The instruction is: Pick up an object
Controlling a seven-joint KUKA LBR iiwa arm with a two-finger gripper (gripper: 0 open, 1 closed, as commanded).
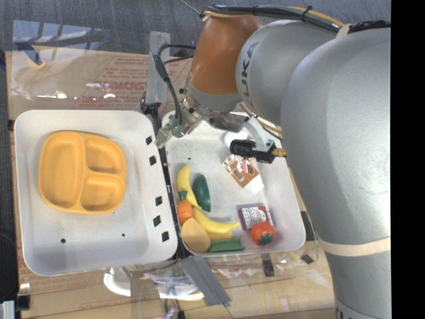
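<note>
Grey arm (pixel 319 111) reaching from right, wrist bent down.

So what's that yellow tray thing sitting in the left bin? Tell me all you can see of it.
The yellow divided plastic plate is a rounded square with three shallow compartments: one long one down its left side and two smaller ones stacked on its right. It looks like smooth, slightly glossy moulded plastic, and its compartments hold nothing. It lies flat, right side up, on the floor of the left shallow white bin, in the upper left part. Nothing else touches it.
</note>
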